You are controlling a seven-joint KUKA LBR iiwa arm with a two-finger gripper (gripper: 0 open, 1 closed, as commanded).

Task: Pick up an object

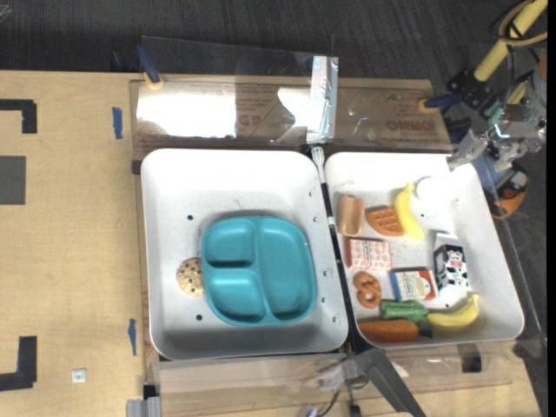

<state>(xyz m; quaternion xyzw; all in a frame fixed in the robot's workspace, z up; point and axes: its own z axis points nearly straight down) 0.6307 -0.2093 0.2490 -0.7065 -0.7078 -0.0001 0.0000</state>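
The right bin holds several toy foods. Among them are a hot dog bun, an orange waffle, a yellow banana and a white lump. Further forward lie a red-and-white packet, a pretzel, a small carton, a black-and-white milk box, a second banana, a green vegetable and a carrot. My gripper hangs over the bin's far right corner, well apart from all of them.
The left bin bears a teal divided plate with a cookie beside its left edge. A clear plastic wall stands behind both bins. Yellow cable loops off the arm at the top right.
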